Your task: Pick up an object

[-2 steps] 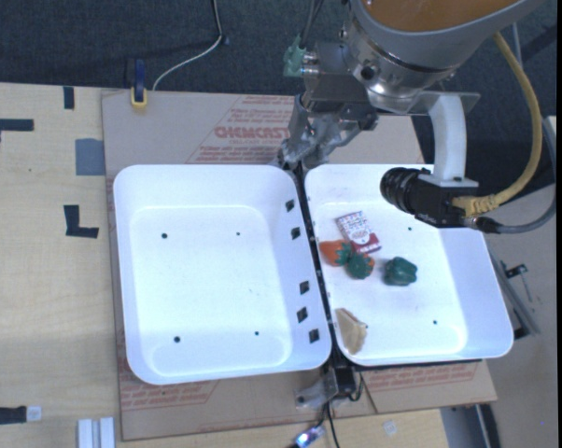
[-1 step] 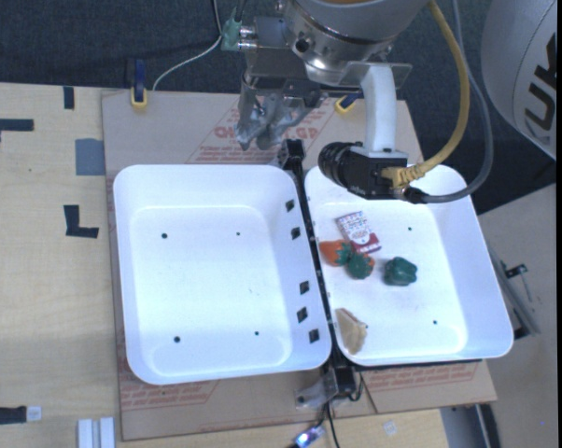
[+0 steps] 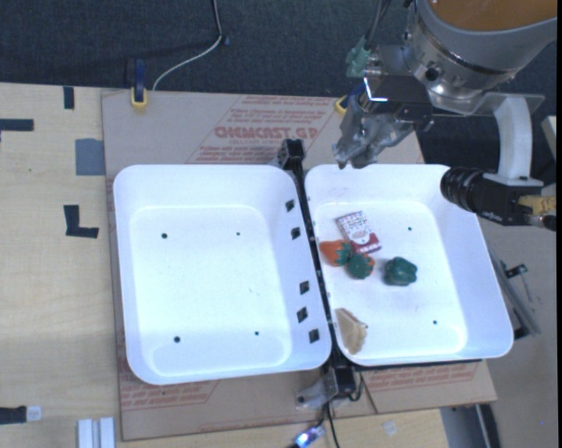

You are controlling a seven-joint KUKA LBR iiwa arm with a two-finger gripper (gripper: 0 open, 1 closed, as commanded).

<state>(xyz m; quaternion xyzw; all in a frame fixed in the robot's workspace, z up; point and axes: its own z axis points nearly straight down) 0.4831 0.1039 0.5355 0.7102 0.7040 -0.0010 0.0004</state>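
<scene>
My gripper [image 3: 354, 157] hangs above the far rim of the right bin [image 3: 458, 343], near the divider between the two bins; nothing is visible between its fingers. Below it in the right bin lie a small red-and-white packet [image 3: 357, 229], an orange piece [image 3: 331, 251], a dark green lump [image 3: 358, 267] touching the orange piece, and a second green lump [image 3: 400, 271]. A tan wedge-shaped piece [image 3: 350, 329] rests at the bin's near left corner.
The left bin [image 3: 132, 250] sits beside the right one, joined by a black clipped divider [image 3: 302, 241]. Both rest on a brown cardboard sheet [image 3: 234, 129]. A black cylinder [image 3: 477, 194] juts in at the right bin's far right.
</scene>
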